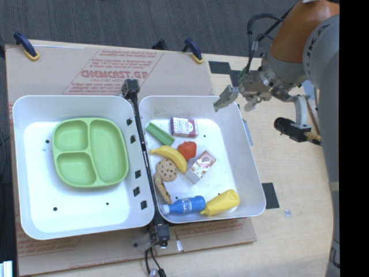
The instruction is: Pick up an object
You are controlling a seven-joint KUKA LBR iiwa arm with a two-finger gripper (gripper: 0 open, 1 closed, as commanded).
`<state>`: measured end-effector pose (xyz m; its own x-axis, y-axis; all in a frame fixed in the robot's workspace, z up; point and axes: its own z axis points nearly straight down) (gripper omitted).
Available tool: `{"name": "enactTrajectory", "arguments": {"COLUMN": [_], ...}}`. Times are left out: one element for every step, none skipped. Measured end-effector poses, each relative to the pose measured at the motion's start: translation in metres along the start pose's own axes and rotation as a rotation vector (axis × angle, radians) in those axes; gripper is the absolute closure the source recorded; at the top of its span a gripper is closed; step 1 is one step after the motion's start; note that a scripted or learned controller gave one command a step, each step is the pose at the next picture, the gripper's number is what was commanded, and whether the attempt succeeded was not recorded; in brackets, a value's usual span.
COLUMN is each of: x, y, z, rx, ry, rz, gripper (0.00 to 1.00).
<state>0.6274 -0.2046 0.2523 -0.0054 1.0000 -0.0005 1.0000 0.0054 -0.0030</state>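
The left bin (23,172) just has a green divided plate (90,152) sitting in it. The right bin (245,154) has all the pickable stuff: banana (171,156), cookie (167,169), tomato (187,150), green stick (159,134), two small cartons (184,126), blue bottle (185,206) and yellow bottle (221,203). The gripper (237,97) hangs over that bin's far right corner, fingers spread apart with nothing between them.

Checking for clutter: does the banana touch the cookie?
Touching. The camera view shows the banana overlapping the cookie along its top edge, with no gap.
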Motion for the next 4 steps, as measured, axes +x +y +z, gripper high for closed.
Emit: {"name": "enactTrajectory", "arguments": {"x": [0.017,0.017,0.077,0.077], "y": [-0.062,-0.061,-0.113,-0.112], "z": [0.153,0.141,0.053,0.043], "rx": [0.004,0.002,-0.001,0.000], "ry": [0.002,0.001,0.001,0.000], "rz": [-0.001,-0.005,-0.003,-0.007], "gripper": [0.00,1.00,1.00,1.00]}}
